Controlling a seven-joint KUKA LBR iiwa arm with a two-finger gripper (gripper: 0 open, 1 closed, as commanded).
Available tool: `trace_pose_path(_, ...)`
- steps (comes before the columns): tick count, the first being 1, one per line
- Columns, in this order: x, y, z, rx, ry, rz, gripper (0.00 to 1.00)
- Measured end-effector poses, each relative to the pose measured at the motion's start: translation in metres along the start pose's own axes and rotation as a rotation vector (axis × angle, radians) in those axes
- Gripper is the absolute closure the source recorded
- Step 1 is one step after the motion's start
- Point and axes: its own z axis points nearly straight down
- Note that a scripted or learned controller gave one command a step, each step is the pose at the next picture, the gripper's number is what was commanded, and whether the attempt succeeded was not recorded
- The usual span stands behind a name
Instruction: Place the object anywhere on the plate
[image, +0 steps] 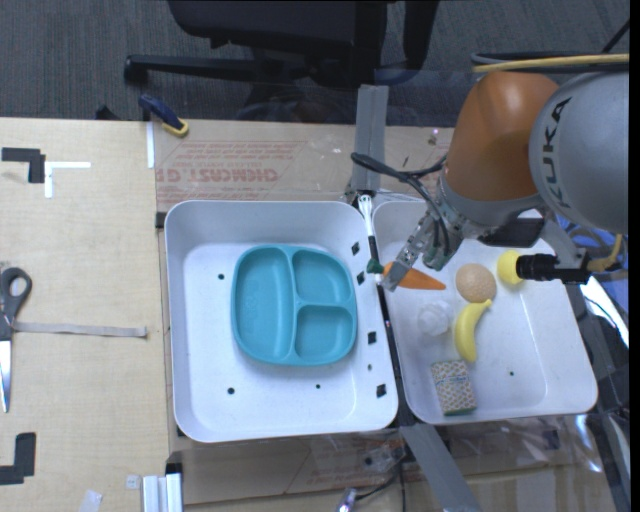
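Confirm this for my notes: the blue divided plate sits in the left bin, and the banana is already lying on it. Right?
Not quite. The camera view shows the plate in the left bin, but the banana lies in the right bin, beside the egg and carrot, not on the plate.

A teal three-compartment plastic plate (295, 304) sits in the left shallow white bin (190, 330). Right of that plate: an orange carrot (424, 281), tan egg (476, 282), yellow banana (468, 329), and green-speckled packet (454, 386).
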Motion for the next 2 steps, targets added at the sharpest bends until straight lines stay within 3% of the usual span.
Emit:
trace_pose_path(1, 0.0582, 0.0424, -0.0243, -0.003, -0.001, -0.085, 1.0)
trace_pose_path(2, 0.0581, 0.0424, -0.0244, -0.003, -0.001, -0.085, 0.0)
